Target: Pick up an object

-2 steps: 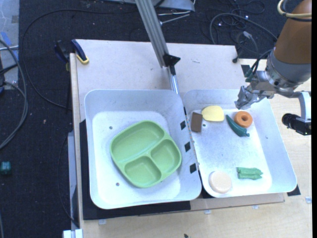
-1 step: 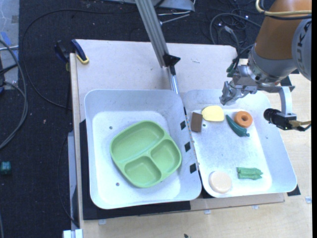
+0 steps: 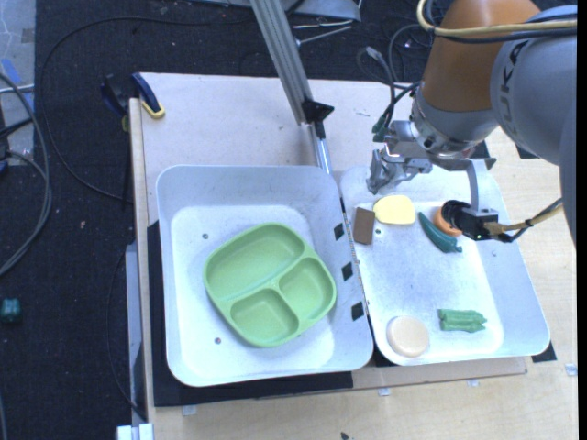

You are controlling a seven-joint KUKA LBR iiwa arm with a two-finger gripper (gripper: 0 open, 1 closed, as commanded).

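Observation:
My gripper hangs over the far left corner of the right bin, just above and behind a pale yellow piece. A brown block lies to the left of the yellow piece, against the bin's left wall. To the right of the yellow piece lie a teal strip and an orange piece, close together. Nothing shows in the gripper.
A green lumpy item and a cream round disc lie near the right bin's front edge. The left bin holds a green divided plate. A slanted metal pole stands behind the bins.

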